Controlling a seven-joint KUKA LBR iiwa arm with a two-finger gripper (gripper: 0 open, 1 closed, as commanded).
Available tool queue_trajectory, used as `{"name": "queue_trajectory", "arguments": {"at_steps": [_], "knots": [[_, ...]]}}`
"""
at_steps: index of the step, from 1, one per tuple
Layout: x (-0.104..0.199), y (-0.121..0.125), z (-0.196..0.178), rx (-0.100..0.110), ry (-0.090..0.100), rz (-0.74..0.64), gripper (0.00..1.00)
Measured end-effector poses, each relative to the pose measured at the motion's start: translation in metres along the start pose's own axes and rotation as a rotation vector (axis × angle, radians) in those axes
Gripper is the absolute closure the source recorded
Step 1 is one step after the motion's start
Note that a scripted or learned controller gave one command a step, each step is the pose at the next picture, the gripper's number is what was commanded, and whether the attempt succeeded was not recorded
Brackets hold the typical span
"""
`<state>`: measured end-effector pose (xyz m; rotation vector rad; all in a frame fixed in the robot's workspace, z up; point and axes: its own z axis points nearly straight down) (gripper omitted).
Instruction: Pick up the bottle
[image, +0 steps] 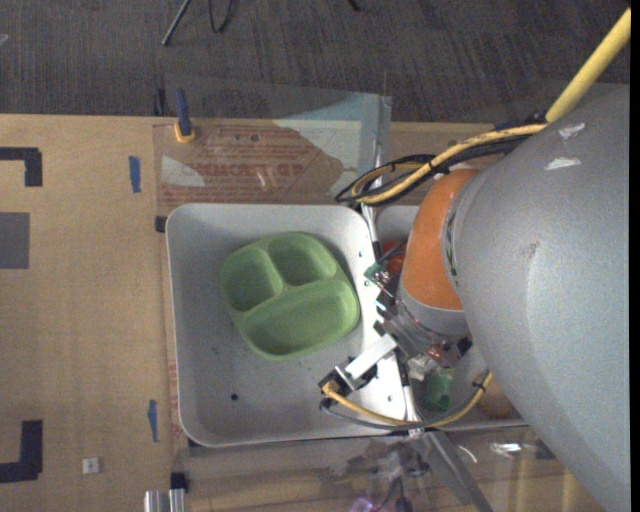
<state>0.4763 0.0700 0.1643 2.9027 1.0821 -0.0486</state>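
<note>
Reaching in from the right of the camera view, the grey robot arm with the orange band (432, 250) is covering most of the right-hand shallow white bin (392, 218), and its large grey body is filling the upper right corner. The two-finger gripper (420, 385) is hanging at the arm's lower end, just to the right of the divided green plastic plate (290, 295), over the wall where the two bins are meeting. Whether its fingers are spread or closed cannot be told, since wrist hardware and cables are hiding them, and nothing can be seen held between them.

The green plate, with its three compartments, is lying flat in the left-hand shallow white bin (200, 330), towards that bin's upper right part. A small green object (436, 392) is showing to the right of the plate and lower, right beside the gripper in the right-hand bin; it may be the bottle, but too little of it is showing to be sure. A bit of red (393, 262) is peeking out right of the plate, just under the orange band.

A yellow cable (590, 68) is running up from the arm, well above and right of the plate. The tan bench surface (80, 300) is lying left of the plate, beyond the left bin.
</note>
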Motion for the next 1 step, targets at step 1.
{"name": "queue_trajectory", "arguments": {"at_steps": [1], "knots": [[0.008, -0.0074, -0.0011, 0.009, 0.013, -0.013, 0.0]]}}
